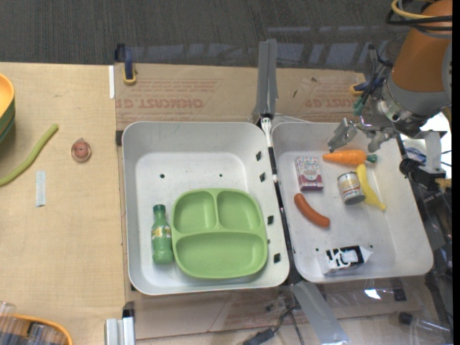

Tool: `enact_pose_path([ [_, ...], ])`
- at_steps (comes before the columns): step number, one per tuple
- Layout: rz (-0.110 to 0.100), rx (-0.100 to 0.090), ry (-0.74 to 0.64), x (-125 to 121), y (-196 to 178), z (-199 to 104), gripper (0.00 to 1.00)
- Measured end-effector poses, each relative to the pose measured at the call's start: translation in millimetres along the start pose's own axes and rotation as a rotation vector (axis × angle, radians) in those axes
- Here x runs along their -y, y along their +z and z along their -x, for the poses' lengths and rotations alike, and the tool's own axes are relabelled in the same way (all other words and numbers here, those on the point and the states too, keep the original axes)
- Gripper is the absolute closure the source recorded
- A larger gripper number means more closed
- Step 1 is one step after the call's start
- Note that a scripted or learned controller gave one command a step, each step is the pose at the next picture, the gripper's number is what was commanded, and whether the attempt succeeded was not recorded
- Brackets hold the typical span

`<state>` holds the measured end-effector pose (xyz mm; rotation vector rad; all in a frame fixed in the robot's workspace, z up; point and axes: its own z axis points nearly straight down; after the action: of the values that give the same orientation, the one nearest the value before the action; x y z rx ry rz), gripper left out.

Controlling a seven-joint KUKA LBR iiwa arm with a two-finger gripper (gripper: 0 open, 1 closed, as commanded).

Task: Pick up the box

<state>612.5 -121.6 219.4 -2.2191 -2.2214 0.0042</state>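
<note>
Brown cardboard covers the surface (180, 95) under two white bins. On the cardboard you can read big letters, upside down, that look like CHEMCAST.

The box (310, 173) is small, white and pinkish-purple. It lies flat in the right bin (402, 264), toward 10 o'clock from the bin's middle. Its label is too small to read. A carrot (345, 157) lies just beside it at 2 o'clock. A can (350, 188) sits near it at 4 o'clock, touching a banana (371, 191). A sausage (311, 210) lies at 6 o'clock from the box. A black and white pack (346, 258) lies near the bin's front; its writing is too blurry to read.

The left bin (144, 149) has a green plate (218, 233) and a green bottle (162, 234).

The tool (357, 136) hangs over the far side of the right bin, at 2 o'clock from the box. Its fingers look spread apart, and nothing is between them.

To do this well, the tool should go toward 8 o'clock until it is right over the box. It should then come straight down, with one finger on each long side. It must keep away from the carrot, so it grabs the box alone.
</note>
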Motion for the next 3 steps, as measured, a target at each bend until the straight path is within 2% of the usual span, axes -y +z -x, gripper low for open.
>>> enact_pose_path([
  [1,0.001,0.000,-0.074,-40.4,97.1,-29.0,0.00],
  [2,0.001,0.000,-0.072,-0.4,128.1,-26.8,0.00],
  [3,0.001,0.001,-0.068,0.1,119.4,-24.5,1.00],
])
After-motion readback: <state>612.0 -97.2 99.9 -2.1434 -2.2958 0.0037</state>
